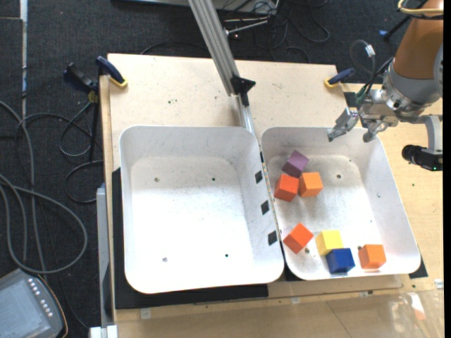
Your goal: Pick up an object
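Note:
The right bin (pixel 384 182) holds several foam cubes. A purple cube (pixel 297 163), a red-orange cube (pixel 286 187) and an orange cube (pixel 311 184) cluster near its upper middle. Lower down lie an orange-red cube (pixel 299 237), a yellow cube (pixel 328 241), a blue cube (pixel 340 260) and an orange cube (pixel 372 256). My gripper (pixel 356 129) hangs above the bin's far rim at the upper right, open, with nothing between its fingers. It stands well apart from every cube.
The left bin (pixel 141 146) lies beside the right one on the wooden bench. A slanted metal pole (pixel 215 37) crosses the bench top toward the bins' shared edge. Clamps (pixel 113 74) sit at the bench's far corners.

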`<state>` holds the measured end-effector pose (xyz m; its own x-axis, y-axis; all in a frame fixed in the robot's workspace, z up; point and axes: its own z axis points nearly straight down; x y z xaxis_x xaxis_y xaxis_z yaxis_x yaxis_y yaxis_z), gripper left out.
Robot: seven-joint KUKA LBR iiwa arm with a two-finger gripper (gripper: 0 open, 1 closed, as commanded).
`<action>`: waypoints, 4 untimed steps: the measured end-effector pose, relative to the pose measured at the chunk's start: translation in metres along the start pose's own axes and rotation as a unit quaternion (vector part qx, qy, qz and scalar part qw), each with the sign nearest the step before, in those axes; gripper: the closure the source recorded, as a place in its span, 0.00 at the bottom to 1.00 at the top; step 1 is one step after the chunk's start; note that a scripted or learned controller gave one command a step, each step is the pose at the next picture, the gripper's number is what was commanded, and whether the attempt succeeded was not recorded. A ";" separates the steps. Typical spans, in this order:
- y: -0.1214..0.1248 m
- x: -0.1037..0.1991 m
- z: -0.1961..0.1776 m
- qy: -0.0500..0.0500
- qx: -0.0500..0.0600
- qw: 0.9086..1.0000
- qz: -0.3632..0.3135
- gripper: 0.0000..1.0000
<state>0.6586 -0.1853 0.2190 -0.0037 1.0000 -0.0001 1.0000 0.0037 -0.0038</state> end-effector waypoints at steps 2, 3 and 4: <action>0.003 -0.013 0.104 0.000 0.001 1.000 0.002 0.00; 0.006 -0.013 0.089 -0.001 -0.004 1.000 0.001 1.00; -0.001 -0.007 0.033 -0.001 -0.006 1.000 0.001 1.00</action>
<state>0.6572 -0.1925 0.1861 -0.0011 1.0000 -0.0022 1.0000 0.0011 0.0072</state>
